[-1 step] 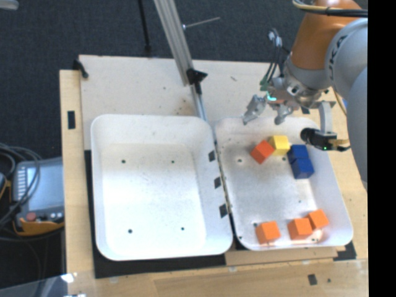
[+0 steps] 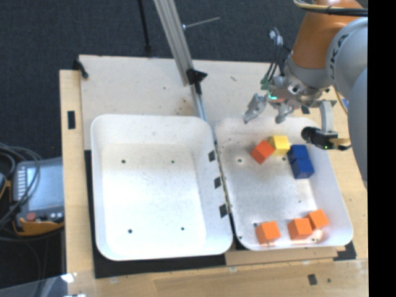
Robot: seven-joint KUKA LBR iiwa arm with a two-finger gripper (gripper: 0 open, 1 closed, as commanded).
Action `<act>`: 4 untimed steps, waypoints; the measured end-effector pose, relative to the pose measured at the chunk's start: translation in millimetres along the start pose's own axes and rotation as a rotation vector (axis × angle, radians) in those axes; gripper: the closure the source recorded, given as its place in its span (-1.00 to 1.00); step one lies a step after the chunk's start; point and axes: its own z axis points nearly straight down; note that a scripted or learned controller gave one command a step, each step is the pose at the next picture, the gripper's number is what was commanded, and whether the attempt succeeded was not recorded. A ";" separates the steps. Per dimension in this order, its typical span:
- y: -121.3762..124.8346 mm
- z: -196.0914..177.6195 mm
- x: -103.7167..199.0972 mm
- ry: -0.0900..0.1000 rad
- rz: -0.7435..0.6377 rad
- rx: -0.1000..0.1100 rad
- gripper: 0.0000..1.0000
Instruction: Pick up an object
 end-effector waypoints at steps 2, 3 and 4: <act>-3.0 115.5 -17.2 -0.001 0.008 0.005 -1.00; -2.4 125.3 -19.2 -0.003 0.009 0.000 -1.00; -1.2 112.7 -19.8 -0.002 0.010 -0.005 1.00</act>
